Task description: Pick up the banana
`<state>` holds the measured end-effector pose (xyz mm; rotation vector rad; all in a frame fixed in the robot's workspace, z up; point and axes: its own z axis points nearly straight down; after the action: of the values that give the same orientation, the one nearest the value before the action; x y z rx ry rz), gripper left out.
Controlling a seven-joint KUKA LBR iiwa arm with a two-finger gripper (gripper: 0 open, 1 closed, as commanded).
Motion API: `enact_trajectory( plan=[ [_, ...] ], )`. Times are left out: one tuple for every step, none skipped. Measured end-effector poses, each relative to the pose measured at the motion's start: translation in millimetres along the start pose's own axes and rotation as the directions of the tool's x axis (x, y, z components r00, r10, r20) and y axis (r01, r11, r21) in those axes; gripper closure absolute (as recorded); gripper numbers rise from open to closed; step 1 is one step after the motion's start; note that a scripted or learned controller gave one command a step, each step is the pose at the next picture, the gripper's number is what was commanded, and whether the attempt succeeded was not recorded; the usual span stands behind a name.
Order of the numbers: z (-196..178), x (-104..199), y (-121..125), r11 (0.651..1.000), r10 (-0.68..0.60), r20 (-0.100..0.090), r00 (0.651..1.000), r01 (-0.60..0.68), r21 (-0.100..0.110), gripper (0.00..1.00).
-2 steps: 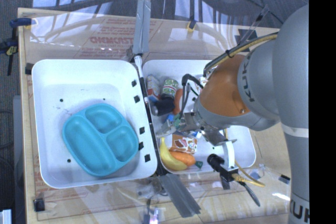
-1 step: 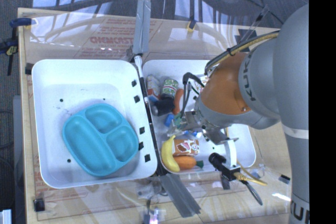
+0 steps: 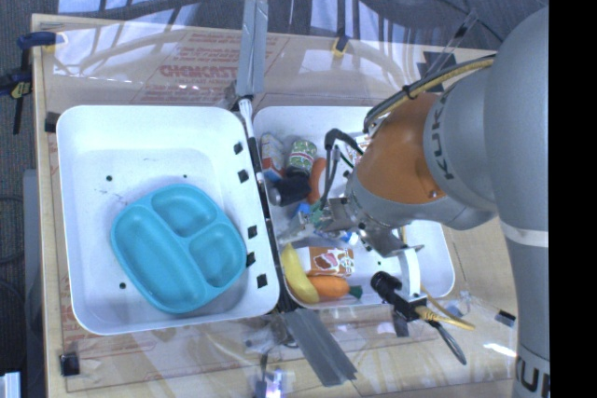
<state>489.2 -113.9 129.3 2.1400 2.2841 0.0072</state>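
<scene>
The banana (image 3: 293, 272) lay at the near left corner of the right bin (image 3: 446, 275), against its wall, an orange item (image 3: 328, 286) touching its right side. Farther in, the gripper (image 3: 328, 217) hung over the clutter beyond the banana; whether its jaws were open, I cannot tell.

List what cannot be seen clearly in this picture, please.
- Pincer: in the camera view, hidden under the grey and orange arm.
- Yellow curved banana: its far end is covered by neighbouring items.
- Items in the right white bin: partly hidden by the arm; small ones too blurred to name.
</scene>
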Motion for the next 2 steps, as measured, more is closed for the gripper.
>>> enact_trajectory(
  plan=[
    [13,-3,-4,0.991,0.129,0.005,0.992,-0.128,-0.025,0.0],
    [29,9,-6,0.954,0.301,0.012,0.954,-0.301,-0.02,0.0]
  ],
)
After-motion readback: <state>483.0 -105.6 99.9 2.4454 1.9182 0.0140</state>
